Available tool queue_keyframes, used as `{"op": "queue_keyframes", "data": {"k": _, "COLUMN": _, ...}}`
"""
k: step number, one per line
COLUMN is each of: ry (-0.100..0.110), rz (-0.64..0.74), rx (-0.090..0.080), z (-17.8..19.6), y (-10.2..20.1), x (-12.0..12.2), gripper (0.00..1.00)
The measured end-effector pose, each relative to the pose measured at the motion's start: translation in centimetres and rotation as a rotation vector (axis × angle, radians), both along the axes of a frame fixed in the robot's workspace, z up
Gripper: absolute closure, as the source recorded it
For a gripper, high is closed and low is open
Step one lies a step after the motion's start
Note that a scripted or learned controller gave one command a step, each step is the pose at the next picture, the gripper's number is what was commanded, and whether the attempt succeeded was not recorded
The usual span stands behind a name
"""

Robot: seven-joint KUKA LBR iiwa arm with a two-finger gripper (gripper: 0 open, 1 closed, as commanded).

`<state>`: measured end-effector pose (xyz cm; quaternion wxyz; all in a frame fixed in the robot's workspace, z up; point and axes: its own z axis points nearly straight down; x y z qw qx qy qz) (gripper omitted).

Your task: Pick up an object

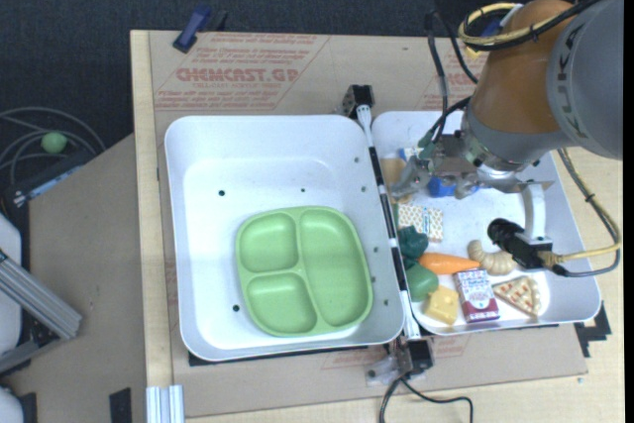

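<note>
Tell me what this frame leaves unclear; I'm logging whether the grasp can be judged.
- Gripper: fingers blurred and under the wrist; open or shut unclear, camera view.
- Right bin: upper part covered by the arm.
- Items near the gripper: too blurred to name.

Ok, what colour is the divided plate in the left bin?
Light green, plain. The plate shows best in the camera view.

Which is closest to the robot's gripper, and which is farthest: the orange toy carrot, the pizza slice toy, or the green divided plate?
Measured from the gripper in the camera view:
1. Orange toy carrot, just below it in the right bin.
2. Pizza slice toy, in that bin's lower right corner.
3. Green divided plastic plate, over in the left bin.
The last two are fairly close to call.
</note>
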<state>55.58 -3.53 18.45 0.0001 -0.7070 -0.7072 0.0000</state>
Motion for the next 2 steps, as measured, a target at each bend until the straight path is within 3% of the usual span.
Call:
{"op": "queue_keyframes", "data": {"k": 1, "ry": 0.000, "rz": -0.001, "rx": -0.001, "z": -4.3, "y": -5.7, "x": 2.7, "gripper": 0.00}}
{"op": "queue_keyframes", "data": {"k": 2, "ry": 0.000, "rz": -0.001, "rx": -0.001, "z": -10.1, "y": -8.4, "x": 5.8, "gripper": 0.00}}
